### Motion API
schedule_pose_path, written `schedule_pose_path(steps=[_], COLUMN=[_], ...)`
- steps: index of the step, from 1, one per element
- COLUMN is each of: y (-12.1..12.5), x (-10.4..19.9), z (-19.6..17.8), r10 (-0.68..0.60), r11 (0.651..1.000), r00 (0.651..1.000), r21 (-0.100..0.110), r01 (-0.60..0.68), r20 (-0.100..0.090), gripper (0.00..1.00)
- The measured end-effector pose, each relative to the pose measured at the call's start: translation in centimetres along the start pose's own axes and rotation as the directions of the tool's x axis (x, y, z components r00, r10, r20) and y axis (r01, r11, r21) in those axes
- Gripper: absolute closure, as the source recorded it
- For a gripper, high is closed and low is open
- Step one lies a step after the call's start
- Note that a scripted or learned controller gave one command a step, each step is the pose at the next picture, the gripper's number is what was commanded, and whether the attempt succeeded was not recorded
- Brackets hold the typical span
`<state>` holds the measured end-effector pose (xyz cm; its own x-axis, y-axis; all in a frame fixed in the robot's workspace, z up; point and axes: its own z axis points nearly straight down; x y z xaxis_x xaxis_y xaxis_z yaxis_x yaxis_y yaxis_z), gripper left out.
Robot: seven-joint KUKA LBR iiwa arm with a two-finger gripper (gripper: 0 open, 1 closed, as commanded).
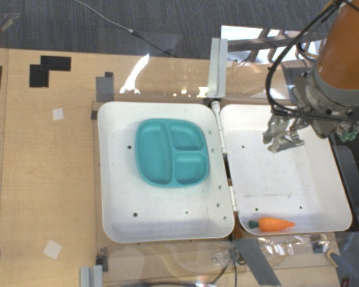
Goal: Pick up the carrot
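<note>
We see the carrot (276, 224) lying along the near edge of the right bin (311, 178), toward its near-left corner. The gripper (283, 141) hangs well apart from it, toward the bin's far edge; its jaws hold nothing, and we cannot tell their spacing. A teal divided plate (171, 152) sits in the left bin (119, 214).

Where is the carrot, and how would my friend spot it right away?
Look at the right-hand white bin, the one under the grey arm's gripper. Follow it down to its near edge, toward the left corner. There lies the carrot, small and orange with a green tip, the one brightly coloured thing in that bin; the teal divided plate sits in the other.
</note>
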<state>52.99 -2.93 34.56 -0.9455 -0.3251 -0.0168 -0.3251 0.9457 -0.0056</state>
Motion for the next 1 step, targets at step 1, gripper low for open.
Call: schedule_pose_path(steps=[1], y=[-0.19], x=[0.58], z=[0.93], r10=[-0.304], r11=[0.953], r00=[0.953], r21=[-0.003], r01=[0.303], r20=[-0.003], gripper=[1.0])
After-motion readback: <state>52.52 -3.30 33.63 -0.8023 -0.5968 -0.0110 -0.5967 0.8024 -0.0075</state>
